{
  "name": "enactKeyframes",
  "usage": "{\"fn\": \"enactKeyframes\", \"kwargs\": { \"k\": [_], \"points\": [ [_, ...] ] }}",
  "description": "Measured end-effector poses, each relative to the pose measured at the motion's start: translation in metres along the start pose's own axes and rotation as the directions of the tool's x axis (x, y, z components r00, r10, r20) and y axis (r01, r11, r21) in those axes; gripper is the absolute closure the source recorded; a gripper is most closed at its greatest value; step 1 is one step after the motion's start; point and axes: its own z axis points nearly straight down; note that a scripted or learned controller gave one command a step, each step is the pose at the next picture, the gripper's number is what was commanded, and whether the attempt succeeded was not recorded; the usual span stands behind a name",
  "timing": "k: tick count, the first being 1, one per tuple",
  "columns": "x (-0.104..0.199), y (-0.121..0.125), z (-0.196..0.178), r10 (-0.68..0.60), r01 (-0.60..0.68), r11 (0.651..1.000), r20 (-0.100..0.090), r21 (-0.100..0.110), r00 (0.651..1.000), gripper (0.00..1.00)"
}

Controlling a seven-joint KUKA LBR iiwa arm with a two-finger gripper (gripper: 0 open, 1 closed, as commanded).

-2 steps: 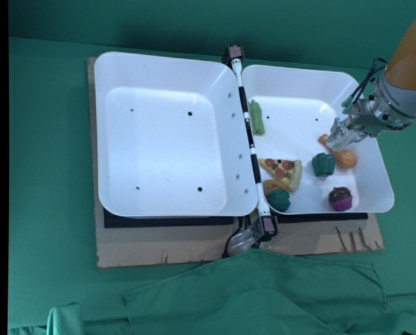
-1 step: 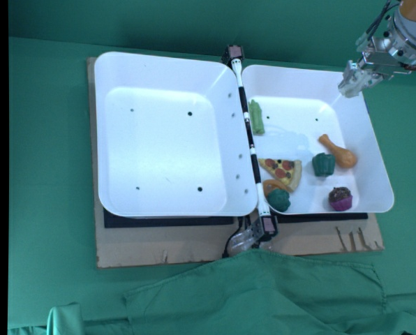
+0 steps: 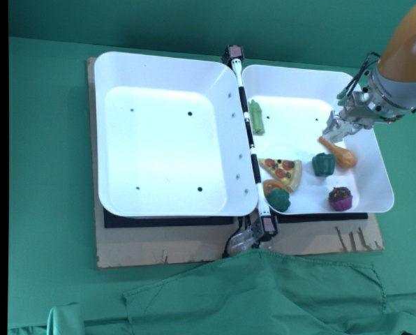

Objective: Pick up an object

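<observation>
Although several toys lie in the right bin (image 3: 375,187), the one that matters for the next move is the drumstick (image 3: 338,153), because it lies directly under and just beyond the gripper (image 3: 336,132). Its thin end sits just beside the tips of the fingers, maybe touching them; I cannot tell which. From there its long axis runs away from the fingers, down and to the right in the view, and it ends in the thick round part near the bin wall.

How far the fingers are open I cannot tell, since they look like one grey block from this angle. Nothing is visible between them, so I judge that the gripper holds nothing yet.

The drumstick is orange, smooth, thin at one end and fat at the other. It lies flat on the bin floor. In my judgement a grasp across the thin neck would be easier than one on the round end, which could slip out.

A green pepper (image 3: 324,164) stands just beside the drumstick, on its left side as seen from the fingers' position in the view, so a wide opening could push it. Farther from the fingers are a cupcake (image 3: 340,198), a pizza slice (image 3: 281,168) and a green cucumber (image 3: 256,117), all well apart from the drumstick.
</observation>
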Motion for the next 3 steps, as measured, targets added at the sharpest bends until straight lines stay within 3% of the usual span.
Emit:
{"fn": "enactKeyframes", "kwargs": {
  "k": [1, 2, 3],
  "points": [
    [-0.021, 0.059, 0.074, -0.003, 0.003, 1.0, 0.006, -0.017, 1.0, 1.0],
    [-0.022, 0.06, 0.055, 0.0, 0.0, 1.0, 0.01, -0.029, 1.0, 1.0],
    [-0.016, 0.057, -0.006, 0.012, -0.012, 1.0, 0.004, -0.019, 1.0, 1.0]
  ]
}}
